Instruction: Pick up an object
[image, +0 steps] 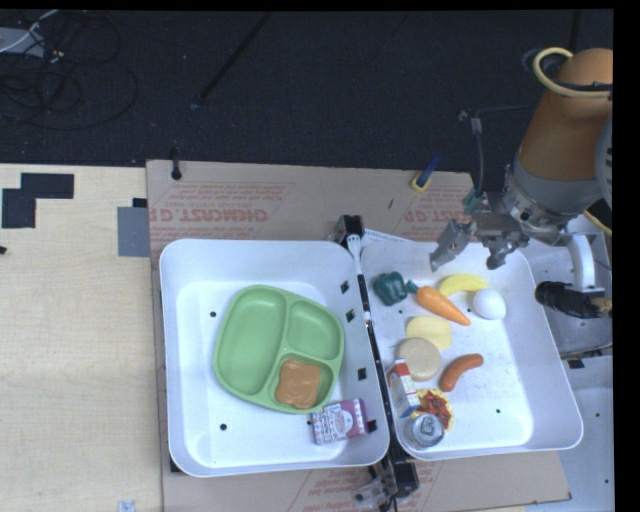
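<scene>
My gripper (468, 257) hangs open over the far edge of the right bin (540, 400), with nothing between its fingers. Just below it lie a yellow banana (462, 284), an orange carrot (442, 305) and a white egg (489, 304). A dark green toy (390, 288) sits to the left of the carrot. Nearer the front lie a pale yellow slice (428, 330), a beige round bun (419, 357), a brown sausage (460, 371), a red packet (436, 405) and a tin can (428, 430).
The left bin (190, 300) holds a green divided plate (270, 340) with a brown piece (298, 384) in one compartment. A pink carton (338, 422) lies at that bin's front right. A black divider (362, 320) runs between the bins.
</scene>
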